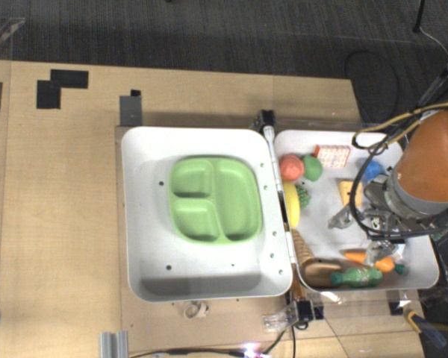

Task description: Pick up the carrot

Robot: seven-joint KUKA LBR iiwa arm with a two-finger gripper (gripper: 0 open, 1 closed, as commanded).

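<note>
Nearest me, along the tan wooden desk [60, 222], cables trail at its front edge. Two white bins sit side by side: the left bin [145, 274] carries a green divided plate [213, 200]; the right bin [425, 271] carries toys. The carrot [358, 258] lies near its front wall, with my claw [379, 250] right over it; I cannot tell its grip. Beyond the desk, dark carpet [231, 21] stretches away.
</note>
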